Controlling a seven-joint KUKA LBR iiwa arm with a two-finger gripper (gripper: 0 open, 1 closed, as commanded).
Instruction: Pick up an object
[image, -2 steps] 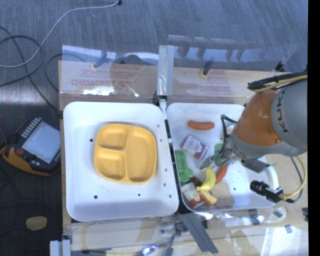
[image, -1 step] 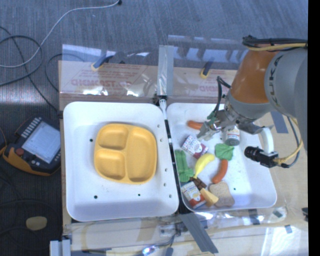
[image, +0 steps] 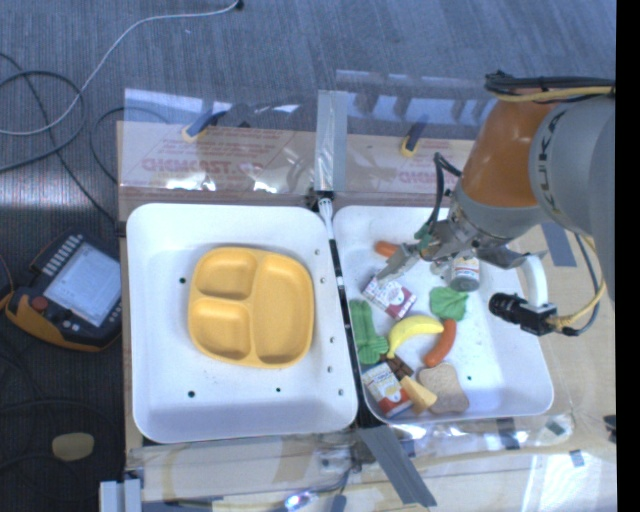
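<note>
The right bin (image: 520, 395) holds a heap of toy food. In it are an orange carrot piece (image: 386, 248), a red and white packet (image: 390, 294), a yellow banana (image: 413, 330), a red sausage (image: 441, 344), a green leafy piece (image: 367, 331), a green lump (image: 449, 302), a small can (image: 463, 273), a bread slice (image: 444, 389) and a small box (image: 382, 384). My gripper (image: 403, 256) hangs low over the bin's upper middle, just above the packet and beside the carrot piece. It is open, and nothing sits between its fingers.
The left bin (image: 160, 380) bears a yellow divided plate (image: 252, 305). The arm's orange band (image: 510, 150) and grey body cover the right bin's upper right corner. A black cable fitting (image: 520, 310) hangs over its right side. A handheld pendant (image: 75, 290) lies on the floor at left.
</note>
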